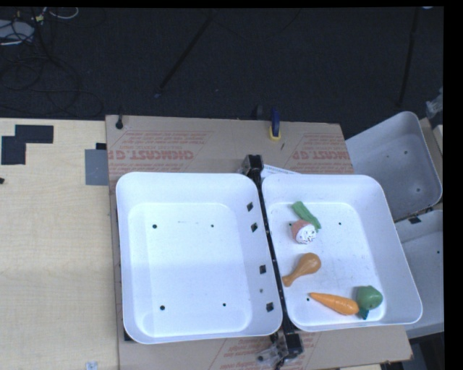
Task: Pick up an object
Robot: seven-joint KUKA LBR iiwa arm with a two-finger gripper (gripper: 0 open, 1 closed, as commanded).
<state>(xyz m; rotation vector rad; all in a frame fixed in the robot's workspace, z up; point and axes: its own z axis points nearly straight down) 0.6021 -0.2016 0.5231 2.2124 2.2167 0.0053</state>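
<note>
Honestly, can't tell the pincer's state. The carrot (333,303) looks like it's touching the green pepper (368,297), so a grab could nudge both.

site: robotics lab, as I see it | worktop (51,238) of pale wood under printed cardboard (217,148) | two white bins (137,189) clipped together | loose cables (43,22) on dark floor behind

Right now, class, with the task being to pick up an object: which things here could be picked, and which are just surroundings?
Pickable:
orange toy carrot
tan toy drumstick
red-and-white toy radish
green toy pepper

Surroundings:
left white plastic bin
right white plastic bin
brown cardboard sheet
</note>
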